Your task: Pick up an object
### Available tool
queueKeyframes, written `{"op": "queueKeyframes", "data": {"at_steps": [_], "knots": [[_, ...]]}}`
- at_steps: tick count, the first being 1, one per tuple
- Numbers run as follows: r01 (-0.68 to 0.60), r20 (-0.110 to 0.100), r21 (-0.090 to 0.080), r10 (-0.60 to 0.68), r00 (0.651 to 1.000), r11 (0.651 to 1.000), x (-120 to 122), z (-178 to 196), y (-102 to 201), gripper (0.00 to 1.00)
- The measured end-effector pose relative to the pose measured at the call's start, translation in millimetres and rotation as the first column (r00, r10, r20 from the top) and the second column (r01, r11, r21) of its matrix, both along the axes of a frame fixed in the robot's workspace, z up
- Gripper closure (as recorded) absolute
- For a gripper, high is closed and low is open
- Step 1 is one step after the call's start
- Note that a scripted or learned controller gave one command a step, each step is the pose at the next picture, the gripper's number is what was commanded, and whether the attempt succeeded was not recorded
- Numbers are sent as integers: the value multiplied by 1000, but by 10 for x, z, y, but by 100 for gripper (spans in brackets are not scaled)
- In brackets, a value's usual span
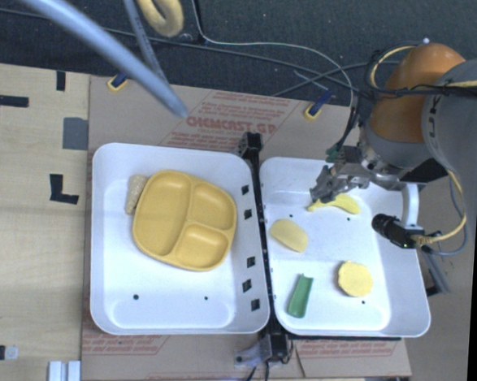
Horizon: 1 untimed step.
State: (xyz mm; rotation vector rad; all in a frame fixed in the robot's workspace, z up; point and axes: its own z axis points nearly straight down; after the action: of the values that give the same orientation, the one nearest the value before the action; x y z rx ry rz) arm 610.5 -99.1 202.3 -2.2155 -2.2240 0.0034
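Note:
In the right bin (393, 314) lie a small yellow banana-like piece (341, 204), a pale yellow oval piece (289, 235), a round yellow piece (354, 278) and a green stick (299, 296). My gripper (330, 188) hangs at the bin's far side, right above the left end of the banana-like piece, its dark fingertips close to it or touching it. The grey arm with its orange band (413, 84) comes in from the upper right. I see nothing held between the fingers.
The left bin (105, 290) holds a yellow divided plate (183, 220) with a tan sponge-like block (135, 193) at its left edge. A black divider (256, 228) runs between the bins. Cables trail behind the bins, and a black part (392, 229) of the arm overhangs the right bin.

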Motion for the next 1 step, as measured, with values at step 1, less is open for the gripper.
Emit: {"op": "queueKeyframes", "data": {"at_steps": [1], "knots": [[-2, 2, 0, 2, 1000, 1000, 68, -24, 531, 100]]}}
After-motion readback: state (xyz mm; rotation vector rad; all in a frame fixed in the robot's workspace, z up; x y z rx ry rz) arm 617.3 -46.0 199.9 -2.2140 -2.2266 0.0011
